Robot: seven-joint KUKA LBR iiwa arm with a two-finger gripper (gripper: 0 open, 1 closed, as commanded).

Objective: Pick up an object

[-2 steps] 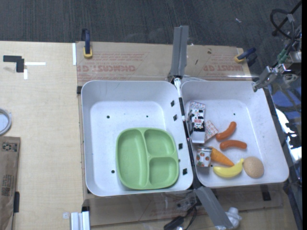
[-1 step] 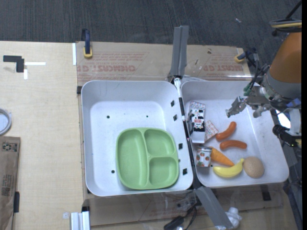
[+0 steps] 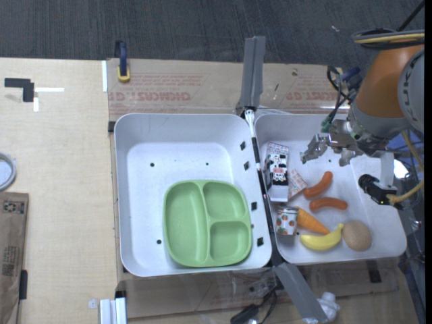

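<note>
Hovering over the right bin (image 3: 388, 245), the pincer (image 3: 329, 150) hangs with its fingers spread and nothing between them. Going left to right: a green divided plate (image 3: 207, 223) lies in the left bin (image 3: 135, 181). In the right bin, a small milk carton (image 3: 276, 171) lies low and left of the pincer; two sausages (image 3: 322, 193) rest just below it; a carrot (image 3: 314, 221), banana (image 3: 321, 240) and potato (image 3: 357, 235) sit farther down.

The light is bright and even. The two white bins (image 3: 128, 181) shine pale, and a small glare spot sits at the right edge of the frame. Shadows are soft and short. The dark floor (image 3: 169, 12) along the top looks grainy. Small things look a bit fuzzy.
</note>
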